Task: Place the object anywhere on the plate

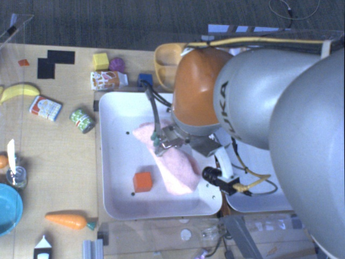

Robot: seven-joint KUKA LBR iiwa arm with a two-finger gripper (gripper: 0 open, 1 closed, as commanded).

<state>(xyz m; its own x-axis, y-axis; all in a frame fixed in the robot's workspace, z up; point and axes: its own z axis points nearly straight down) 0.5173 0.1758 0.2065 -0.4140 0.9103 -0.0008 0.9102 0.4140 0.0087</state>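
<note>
- The pincer (pixel 160 141) sits low in the left bin (pixel 116 112), over the pink plate (pixel 172 166); whether it is wide or narrow cannot be told.
- The task looks unfinished: 1 orange cube (pixel 143 182) rests on the bin floor, just left of the plate, not on it.
- The cube looks small, blocky, with flat faces.

Left bin (pixel 108 144): arm (pixel 259 107) covers right part from above. Pink plate (pixel 175 171) lies slanted in middle, gripper (pixel 160 143) low over its upper end. Orange cube (pixel 143 182) near front wall, apart from plate. Upper-left floor and left strip of bin bare, free passage there. Bench left of bin: green can (pixel 82 120) just beside bin wall, carrot (pixel 67 220) near front corner
</note>
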